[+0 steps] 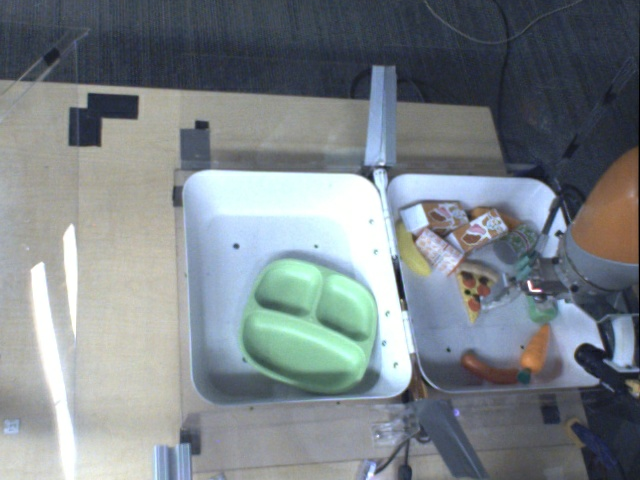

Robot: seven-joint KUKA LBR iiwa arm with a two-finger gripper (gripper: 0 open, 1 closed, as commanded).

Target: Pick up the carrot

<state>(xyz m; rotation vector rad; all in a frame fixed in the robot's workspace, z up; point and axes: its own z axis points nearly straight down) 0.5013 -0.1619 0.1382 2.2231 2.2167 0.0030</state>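
Observation:
The carrot is a small orange toy with a green top. It lies near the front right corner of the right bin, tip pointing toward the front. My gripper hangs over the right side of this bin, just behind the carrot's green top and apart from its orange body. The arm's orange band fills the right edge above it.
A red sausage lies left of the carrot. A pizza slice, a yellow banana and several small food boxes crowd the back of the right bin. The left bin holds a green divided plate.

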